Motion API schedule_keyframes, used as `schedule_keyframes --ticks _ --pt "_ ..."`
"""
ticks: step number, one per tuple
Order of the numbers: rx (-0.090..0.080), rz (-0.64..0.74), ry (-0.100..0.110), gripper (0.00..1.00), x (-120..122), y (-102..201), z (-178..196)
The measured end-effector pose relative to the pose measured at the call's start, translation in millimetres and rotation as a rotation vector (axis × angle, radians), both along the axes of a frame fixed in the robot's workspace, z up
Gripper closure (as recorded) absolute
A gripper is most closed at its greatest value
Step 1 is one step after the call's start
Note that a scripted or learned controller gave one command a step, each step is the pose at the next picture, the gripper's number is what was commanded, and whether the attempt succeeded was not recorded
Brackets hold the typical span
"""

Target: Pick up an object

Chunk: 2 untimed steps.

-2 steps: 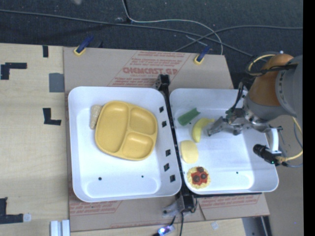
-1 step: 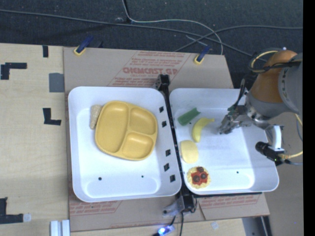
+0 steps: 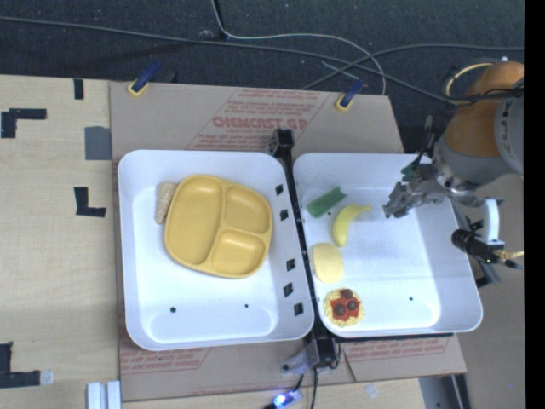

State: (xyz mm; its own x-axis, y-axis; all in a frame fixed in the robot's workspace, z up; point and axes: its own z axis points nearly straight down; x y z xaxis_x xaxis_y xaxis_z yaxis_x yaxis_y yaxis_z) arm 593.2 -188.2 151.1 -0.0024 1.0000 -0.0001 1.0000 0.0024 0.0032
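Observation:
The right bin (image 3: 426, 305) holds a green piece (image 3: 325, 201), a yellow banana (image 3: 346, 222), a pale yellow lump (image 3: 328, 262) and a small round pizza-like toy (image 3: 343, 307) with dark red dots. My gripper (image 3: 398, 204) hangs over the right bin's upper right part, a little to the right of the banana and apart from it. Nothing shows between its fingers. The left bin (image 3: 145, 296) holds a yellow divided plate (image 3: 218, 226) with a tan piece (image 3: 163, 201) at its left edge.
A black hinge strip (image 3: 290, 228) runs between the two bins. Cardboard (image 3: 255, 118) lies under the bins, with clips at its far edge. Cables (image 3: 281, 32) cross the dark floor behind. The arm's orange band (image 3: 485, 100) sits at the right.

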Motion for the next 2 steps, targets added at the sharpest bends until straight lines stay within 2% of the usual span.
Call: schedule_keyframes --ticks 1,2 --pt "-0.001 -0.001 -0.002 1.0 8.0 -2.4 60.7" --pt "0.0 -0.001 0.001 1.0 8.8 -2.0 90.0"
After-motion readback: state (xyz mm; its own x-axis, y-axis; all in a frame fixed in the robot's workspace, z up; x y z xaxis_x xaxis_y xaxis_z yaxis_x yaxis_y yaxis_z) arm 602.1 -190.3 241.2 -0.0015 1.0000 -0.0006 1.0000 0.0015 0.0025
